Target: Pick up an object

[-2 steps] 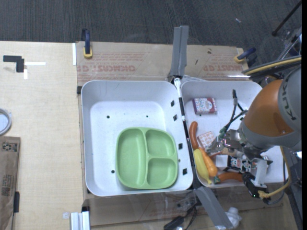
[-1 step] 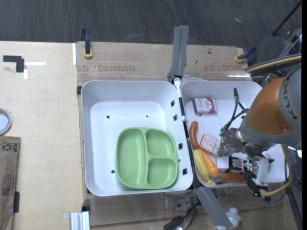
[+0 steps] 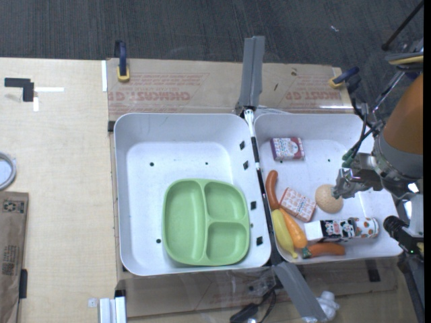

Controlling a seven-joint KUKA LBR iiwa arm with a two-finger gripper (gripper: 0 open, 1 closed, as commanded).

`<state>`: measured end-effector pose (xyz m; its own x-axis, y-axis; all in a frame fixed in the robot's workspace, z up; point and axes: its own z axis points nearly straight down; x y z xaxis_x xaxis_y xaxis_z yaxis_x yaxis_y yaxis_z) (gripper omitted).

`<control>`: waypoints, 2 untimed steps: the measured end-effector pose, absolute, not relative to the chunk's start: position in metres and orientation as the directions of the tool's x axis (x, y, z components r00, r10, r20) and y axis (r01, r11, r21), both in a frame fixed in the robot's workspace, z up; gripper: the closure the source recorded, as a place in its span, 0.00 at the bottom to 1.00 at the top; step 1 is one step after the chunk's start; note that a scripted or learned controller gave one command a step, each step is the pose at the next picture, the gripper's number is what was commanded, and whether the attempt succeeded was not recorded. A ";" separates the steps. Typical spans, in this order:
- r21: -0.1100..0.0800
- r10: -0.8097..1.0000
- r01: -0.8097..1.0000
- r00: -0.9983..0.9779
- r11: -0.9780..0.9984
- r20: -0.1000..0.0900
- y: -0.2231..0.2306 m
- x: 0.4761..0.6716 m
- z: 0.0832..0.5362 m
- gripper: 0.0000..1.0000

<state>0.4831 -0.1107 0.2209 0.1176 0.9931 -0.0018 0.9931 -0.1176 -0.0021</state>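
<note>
The gripper point(image 3: 343, 187) sits low over the right bin point(image 3: 316, 160), reaching in from the right side, its metal fingers point(image 3: 339, 192) pointing toward a round tan ball point(image 3: 328, 198) — the nearest thing to them. The ball lies on the bin floor just left of the fingertips, touching or almost touching them; it is beside the fingers, not between them. How wide the fingers stand cannot be told from this angle, since they blur into one dark cluster.

Around the ball the bin is crowded. A pink patterned packet point(image 3: 297, 204) lies tilted just to its left, and a red sausage-shaped piece point(image 3: 271, 188) runs along the bin's left wall. Below, a small milk carton with black-and-white markings point(image 3: 340, 229) lies on its side just under the ball, with a yellow banana point(image 3: 281, 234), an orange carrot-like piece point(image 3: 293, 231) and a red-orange pepper shape point(image 3: 325, 249) bunched at the bin's near left corner. A second pink box point(image 3: 287, 148) rests well apart near the far wall.

The left bin point(image 3: 135, 180) holds a green divided plate point(image 3: 206, 222) with three compartments. Both bins stand on a pale wooden worktop point(image 3: 54, 153) — a brown cardboard sheet point(image 3: 182, 89) lies behind them.
</note>
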 end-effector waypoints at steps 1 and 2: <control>-0.002 0.993 0.993 0.117 -0.117 -0.002 -0.111 0.483 0.221 0.00; -0.003 0.998 0.998 0.066 -0.066 0.000 -0.180 0.477 0.091 0.00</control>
